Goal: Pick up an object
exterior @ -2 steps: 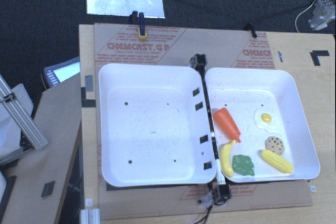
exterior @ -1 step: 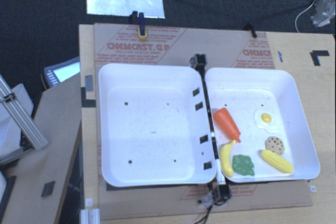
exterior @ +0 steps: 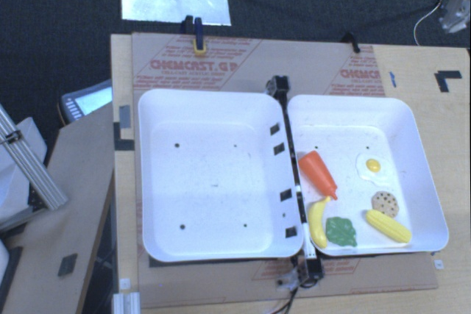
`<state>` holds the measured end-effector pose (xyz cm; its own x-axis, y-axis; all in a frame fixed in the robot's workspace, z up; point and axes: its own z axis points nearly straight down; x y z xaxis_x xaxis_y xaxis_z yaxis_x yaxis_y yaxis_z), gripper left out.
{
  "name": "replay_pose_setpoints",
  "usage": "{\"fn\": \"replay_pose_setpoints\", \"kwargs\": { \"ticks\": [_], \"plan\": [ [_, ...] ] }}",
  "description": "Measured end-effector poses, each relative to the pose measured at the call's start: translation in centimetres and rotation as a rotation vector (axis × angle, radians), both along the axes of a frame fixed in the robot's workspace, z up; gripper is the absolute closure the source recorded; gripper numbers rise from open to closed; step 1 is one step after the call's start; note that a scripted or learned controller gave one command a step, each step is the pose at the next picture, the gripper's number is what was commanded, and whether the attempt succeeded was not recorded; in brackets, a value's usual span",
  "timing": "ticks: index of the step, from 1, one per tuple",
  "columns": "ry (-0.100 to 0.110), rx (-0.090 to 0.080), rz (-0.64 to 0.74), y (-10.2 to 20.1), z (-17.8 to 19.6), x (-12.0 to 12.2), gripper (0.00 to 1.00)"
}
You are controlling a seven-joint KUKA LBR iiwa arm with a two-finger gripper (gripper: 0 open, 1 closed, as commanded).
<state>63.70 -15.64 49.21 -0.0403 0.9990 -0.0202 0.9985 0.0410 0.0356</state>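
Camera view: two white bins on the worktop. Left bin (exterior: 213, 180) bare. Right bin (exterior: 412, 158) holds all candidates, crowded toward its near half: carrot (exterior: 318, 171) and banana (exterior: 317, 223) against the left wall, green piece (exterior: 341, 232) touching the banana, cookie (exterior: 384, 203), corn (exterior: 388, 226), egg (exterior: 372, 166) farther back. Pincer state: cannot tell. Risks, as judged: wall blocks a finger at carrot or banana; the flat egg and cookie offer little to pinch; neighbours get nudged.

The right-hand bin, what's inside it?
The right bin holds toy food: a carrot, a fried egg, a cookie, a corn cob, a banana and a green leafy piece. Whatever lies beneath them is covered.
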Motion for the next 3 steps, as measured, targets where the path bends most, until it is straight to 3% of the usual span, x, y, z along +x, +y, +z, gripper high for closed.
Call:
{"fn": "replay_pose_setpoints", "kwargs": {
  "ticks": [3],
  "plan": [
    [-0.011, -0.007, 0.012, 0.1, 3.5, 0.1, 1.00]
  ]
}}
